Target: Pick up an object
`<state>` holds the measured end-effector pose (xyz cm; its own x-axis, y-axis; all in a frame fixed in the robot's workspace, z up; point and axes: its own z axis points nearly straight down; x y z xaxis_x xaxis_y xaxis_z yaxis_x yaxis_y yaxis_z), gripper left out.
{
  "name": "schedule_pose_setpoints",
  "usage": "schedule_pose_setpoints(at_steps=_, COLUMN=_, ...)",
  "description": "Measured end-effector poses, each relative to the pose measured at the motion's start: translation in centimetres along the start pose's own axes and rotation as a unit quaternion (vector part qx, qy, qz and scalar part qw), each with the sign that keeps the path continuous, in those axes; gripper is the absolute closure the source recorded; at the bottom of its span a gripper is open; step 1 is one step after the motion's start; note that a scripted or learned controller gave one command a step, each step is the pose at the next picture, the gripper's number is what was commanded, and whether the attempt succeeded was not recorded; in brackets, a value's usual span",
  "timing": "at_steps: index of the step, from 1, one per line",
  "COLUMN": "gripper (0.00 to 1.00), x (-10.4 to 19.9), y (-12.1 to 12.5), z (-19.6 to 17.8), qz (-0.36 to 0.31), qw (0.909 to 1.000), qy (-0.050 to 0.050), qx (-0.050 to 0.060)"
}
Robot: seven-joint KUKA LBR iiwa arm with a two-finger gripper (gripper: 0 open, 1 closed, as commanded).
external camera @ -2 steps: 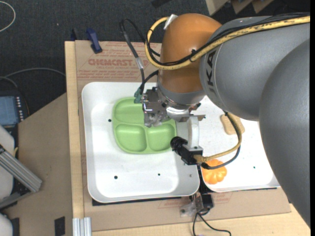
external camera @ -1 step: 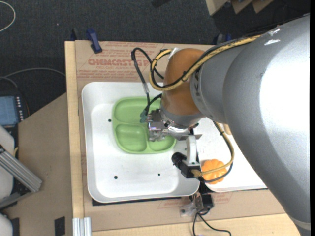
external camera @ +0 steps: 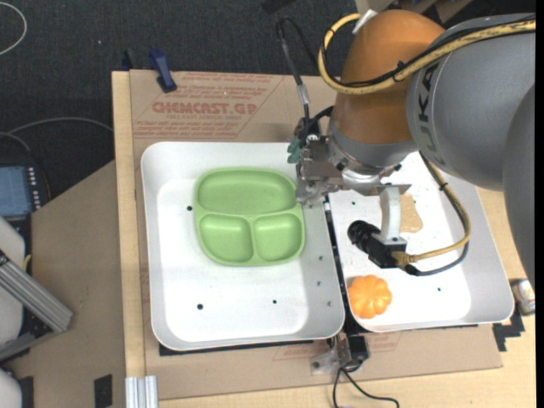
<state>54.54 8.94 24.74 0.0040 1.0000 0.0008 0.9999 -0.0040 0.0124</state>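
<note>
My pincer [external camera: 311,179] hangs over the seam between the two bins; I cannot tell whether it is open or closed. Just beside it, view-left, lies the green divided tray [external camera: 251,215]. The orange pumpkin [external camera: 370,296] sits farther off, toward the front.

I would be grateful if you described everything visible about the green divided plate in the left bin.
The green plate is a pale green, rounded-rectangle dish, seemingly matte plastic. Raised ridges split it into three compartments, one wide at the far side and two smaller nearer the camera, all bare. It lies flat on the floor of the left bin, towards its right wall. The arm overlaps its far right corner in view; contact cannot be judged.
</note>
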Motion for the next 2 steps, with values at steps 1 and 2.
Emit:
schedule_pose_setpoints(at_steps=1, gripper=1.0, x=7.0, y=-2.7, z=-3.5, qz=-0.006, qw=1.0, qy=0.001, qx=0.004)
schedule_pose_setpoints(at_steps=2, gripper=1.0, x=-2.7, y=-0.7, z=-22.2, qz=0.002, qw=1.0, qy=0.0, qx=-0.005)
